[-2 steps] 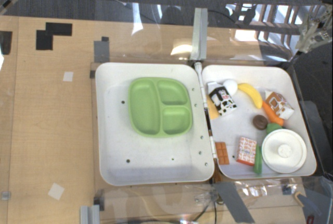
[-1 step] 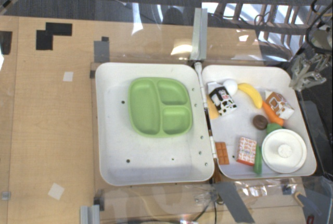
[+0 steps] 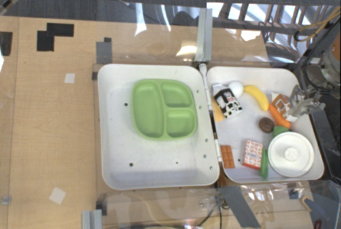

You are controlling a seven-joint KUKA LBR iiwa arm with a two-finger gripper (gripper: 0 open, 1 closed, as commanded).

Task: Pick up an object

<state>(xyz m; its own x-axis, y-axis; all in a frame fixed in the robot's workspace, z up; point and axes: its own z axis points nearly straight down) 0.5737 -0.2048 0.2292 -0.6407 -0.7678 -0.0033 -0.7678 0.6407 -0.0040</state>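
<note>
Camera view, nearest edge: white bowl (image 3: 290,154), upturned, in the right bin (image 3: 250,174), just below the gripper; green marker-like stick (image 3: 264,163) touching its left side.
Left of the bowl: red-and-white packet (image 3: 252,154); brown wafer-like bar (image 3: 227,156) further left.
Gripper (image 3: 299,104): low over the right bin's right side. Whether its fingers stand apart or together, cannot tell; metal parts blur together.
Task object, likely candidate: orange carrot (image 3: 278,115), lying aslant, just left of the gripper and touching or nearly touching it. Slim, smooth, tapered.
Neighbours: small brown-and-white item (image 3: 281,101) above the carrot; dark brown round piece (image 3: 266,125) below-left; yellow banana (image 3: 258,97) further left; black-and-white cow-patterned carton (image 3: 227,102) and white egg-like ball (image 3: 235,88) well left.
Left bin (image 3: 114,169): green divided plate (image 3: 163,109), well apart from the gripper.
Risk: crowding. Judged likely that fingers land on two items at once, or the carrot rolls off its smooth taper.
Risk: bin wall close on the right; a collision is possible.
</note>
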